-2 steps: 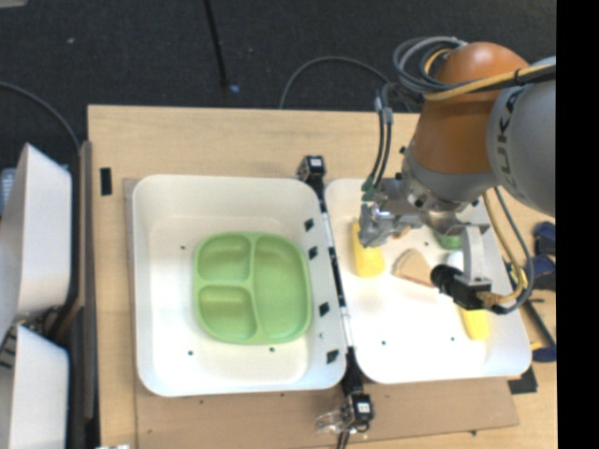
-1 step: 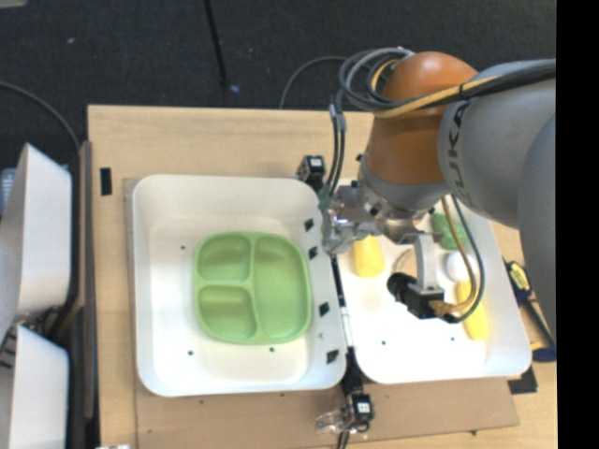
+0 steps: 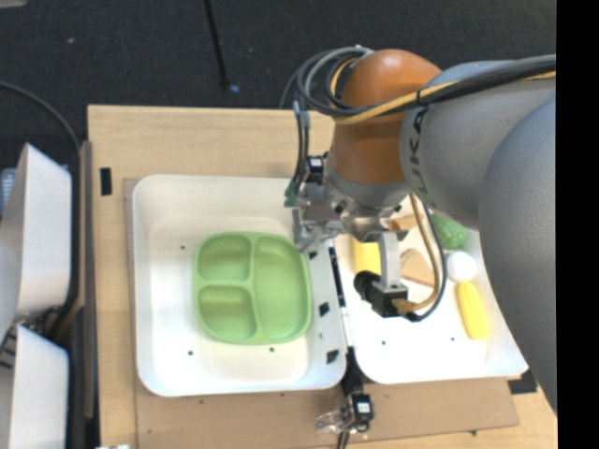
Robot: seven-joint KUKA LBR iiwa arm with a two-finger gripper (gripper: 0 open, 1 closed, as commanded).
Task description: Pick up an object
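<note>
My arm comes in from the right and bends down over the middle of the surface. The rounded orange band sits above the wrist, and a loop of dark cables curls beside it. My claw hangs below the wrist, over the seam where the two bins meet. The wrist hides it from above, so I cannot tell whether it is open or closed, and I see nothing held in it.

The left bin is a shallow tray of smooth white plastic with rounded corners. In it lies a pale green plate, matte, rounded and divided into three compartments. It lies flat, with its upper right corner just beside my claw, slightly left of and below it.

The right bin holds smaller pieces. A yellow block lies near my claw on its right, with a tan wooden wedge next to it. Farther right are a white ball, a smooth yellow stick just below the ball, and a bumpy green piece above it, partly under my arm.
</note>
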